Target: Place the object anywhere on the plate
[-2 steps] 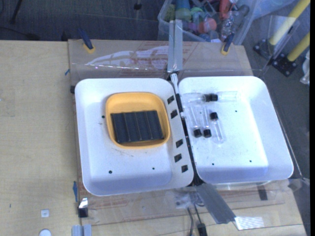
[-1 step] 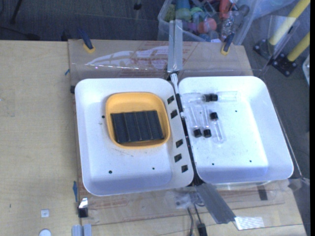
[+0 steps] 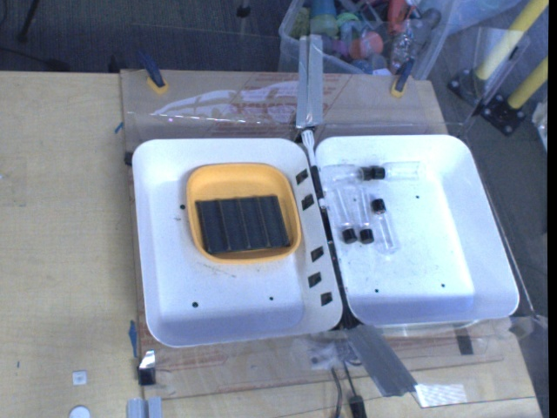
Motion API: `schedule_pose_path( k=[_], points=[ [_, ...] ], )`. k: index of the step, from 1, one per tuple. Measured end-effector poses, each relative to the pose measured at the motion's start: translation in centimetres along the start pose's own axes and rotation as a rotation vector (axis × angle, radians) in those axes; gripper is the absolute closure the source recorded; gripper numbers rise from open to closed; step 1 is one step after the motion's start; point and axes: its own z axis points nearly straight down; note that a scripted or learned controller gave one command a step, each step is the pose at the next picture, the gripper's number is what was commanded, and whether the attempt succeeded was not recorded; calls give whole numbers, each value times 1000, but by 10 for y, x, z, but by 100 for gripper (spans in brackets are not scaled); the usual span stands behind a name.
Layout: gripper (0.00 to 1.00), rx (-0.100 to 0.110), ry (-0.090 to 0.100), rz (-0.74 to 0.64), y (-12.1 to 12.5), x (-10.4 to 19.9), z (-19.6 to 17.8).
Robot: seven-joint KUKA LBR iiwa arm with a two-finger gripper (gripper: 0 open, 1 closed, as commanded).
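Light is even and rather bright, coming from above. The white bins (image 3: 409, 294) look nearly overexposed, with soft, short shadows. The whole picture is slightly blurred and grainy; floor behind is dim.

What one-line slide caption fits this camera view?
Yellow square plate holding a dark ribbed rectangular block in the left white bin; clear black-capped vials in the right white bin.

Arm pose + gripper state: can't tell from this cam view.
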Motion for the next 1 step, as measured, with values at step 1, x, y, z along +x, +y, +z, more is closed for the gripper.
schedule_pose_path(
  k=[1],
  points=[
    [0, 0, 0, 0, 0, 0, 0]
  ],
)
